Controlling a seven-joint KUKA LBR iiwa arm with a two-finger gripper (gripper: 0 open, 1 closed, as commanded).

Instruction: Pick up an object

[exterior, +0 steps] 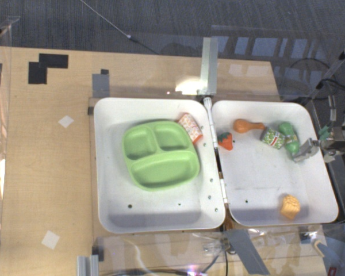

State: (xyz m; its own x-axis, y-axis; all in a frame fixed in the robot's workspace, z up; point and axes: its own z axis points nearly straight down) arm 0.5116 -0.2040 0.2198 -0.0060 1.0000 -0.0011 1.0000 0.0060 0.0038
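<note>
The right bin (276,180) holds several small things. An orange gourd-shaped toy (246,125) lies near its back, and a red strawberry-like toy (225,141) sits by the left wall. A green labelled can (271,137) lies on its side against a green leafy toy (289,134). A yellow lumpy piece (290,206) rests near the front right corner. My gripper (306,150) comes in low over the right rim, just right of and below the green leafy toy, with nothing seen in it.
In the left bin (109,171) a green divided plate (160,154) lies flat, with a small red and white packet (190,127) at its back right corner. A metal post (209,62) stands behind the divider between the bins.
</note>
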